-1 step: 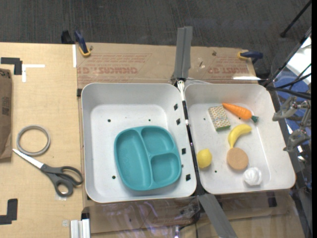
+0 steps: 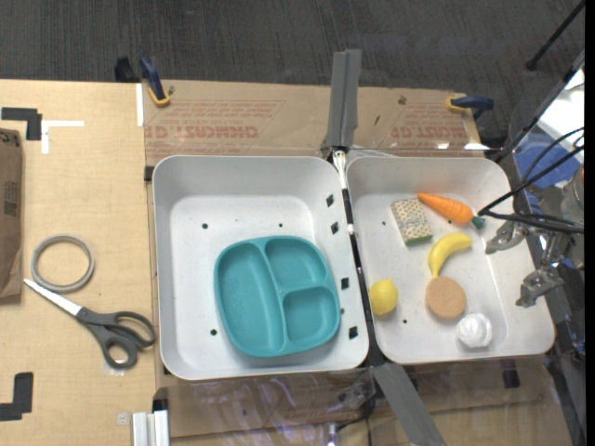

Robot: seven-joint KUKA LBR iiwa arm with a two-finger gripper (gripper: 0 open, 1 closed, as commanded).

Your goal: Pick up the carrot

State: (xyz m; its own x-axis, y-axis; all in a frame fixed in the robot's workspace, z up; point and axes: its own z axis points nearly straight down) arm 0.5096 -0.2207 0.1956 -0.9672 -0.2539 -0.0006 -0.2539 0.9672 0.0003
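The orange carrot [image 2: 446, 208] lies in the back part of the right bin [image 2: 400, 342], its green end pointing right. My gripper [image 2: 519, 265] hangs at the bin's right wall, to the right of the carrot and a bit nearer the front. Its two metal fingers [image 2: 503, 240] stand apart with nothing between them, so it is open. The carrot is untouched.
Around the carrot lie a speckled yellow sponge [image 2: 410, 221], a banana [image 2: 448, 250], a lemon [image 2: 383, 296], a tan disc [image 2: 445, 297] and a small white piece [image 2: 474, 330]. The left bin [image 2: 186, 203] holds a teal divided plate [image 2: 277, 294]. Scissors [image 2: 93, 319] and a tape roll [image 2: 62, 261] lie on the bench at left.
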